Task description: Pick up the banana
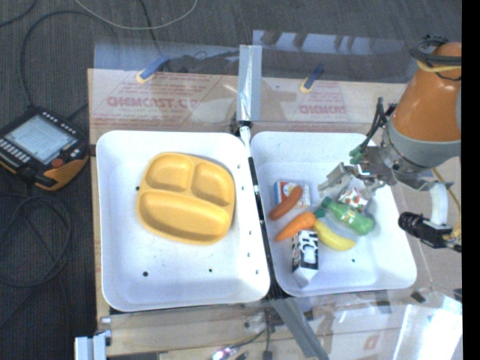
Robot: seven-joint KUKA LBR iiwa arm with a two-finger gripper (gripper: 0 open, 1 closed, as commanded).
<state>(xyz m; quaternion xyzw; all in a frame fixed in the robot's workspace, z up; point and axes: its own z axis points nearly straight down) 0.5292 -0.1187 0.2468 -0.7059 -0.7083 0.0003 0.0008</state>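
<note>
- We see two shallow white bins side by side on the bench: the left bin [120, 276] and the right bin [390, 265], their inner rims touching along the middle.
- The arm [429, 107] reaches in from the right, its orange band above the grey wrist, hanging over the right bin's upper right part.
- A yellow divided tray [187, 197], with three compartments, lies in the middle of the left bin, alone there.
- A handheld control pendant [41, 147] rests on the dark floor to the left of the bench, cables trailing from it.
- The gripper [346, 180] hovers over the cluster of items in the right bin; we cannot tell how its jaws stand, and we see nothing between them.
- The banana [335, 238] lies near the middle of the right bin, mostly covered from above by a green bottle [349, 216] that rests across it.
- A small black and white carton [305, 251] lies just left of the banana, touching or nearly touching its end.
- An orange carrot [295, 226] lies slantwise above the carton, its tip close to the banana.
- A second carrot [286, 202] rests on a small white packet [281, 190].
- A small red and white item [355, 197] sits right under the gripper, beside the bottle.
</note>
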